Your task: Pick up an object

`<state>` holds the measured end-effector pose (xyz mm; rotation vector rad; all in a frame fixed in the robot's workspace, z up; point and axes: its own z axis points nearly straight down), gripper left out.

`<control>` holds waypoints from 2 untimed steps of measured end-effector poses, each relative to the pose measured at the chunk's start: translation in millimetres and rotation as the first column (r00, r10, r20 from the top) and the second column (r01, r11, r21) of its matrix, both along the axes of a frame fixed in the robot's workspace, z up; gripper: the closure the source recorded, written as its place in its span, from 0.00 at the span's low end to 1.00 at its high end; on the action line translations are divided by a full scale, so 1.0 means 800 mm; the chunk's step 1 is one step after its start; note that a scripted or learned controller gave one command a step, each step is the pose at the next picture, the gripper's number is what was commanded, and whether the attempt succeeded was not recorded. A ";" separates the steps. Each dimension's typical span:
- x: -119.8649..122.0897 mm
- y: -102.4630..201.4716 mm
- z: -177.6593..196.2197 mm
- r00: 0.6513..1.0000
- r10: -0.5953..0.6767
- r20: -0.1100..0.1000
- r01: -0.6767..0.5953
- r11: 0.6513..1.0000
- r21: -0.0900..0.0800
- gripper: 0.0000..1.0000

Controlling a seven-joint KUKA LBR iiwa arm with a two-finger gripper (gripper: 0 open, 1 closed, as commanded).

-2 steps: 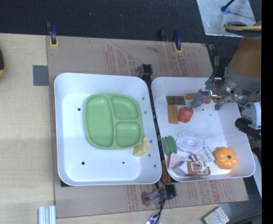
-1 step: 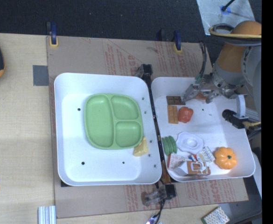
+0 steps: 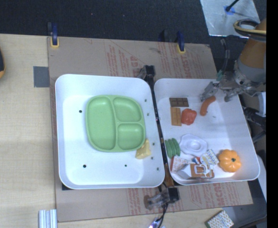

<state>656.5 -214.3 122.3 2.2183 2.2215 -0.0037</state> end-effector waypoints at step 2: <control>0.000 0.004 -0.024 1.000 0.008 -0.006 -0.008 1.000 0.002 1.00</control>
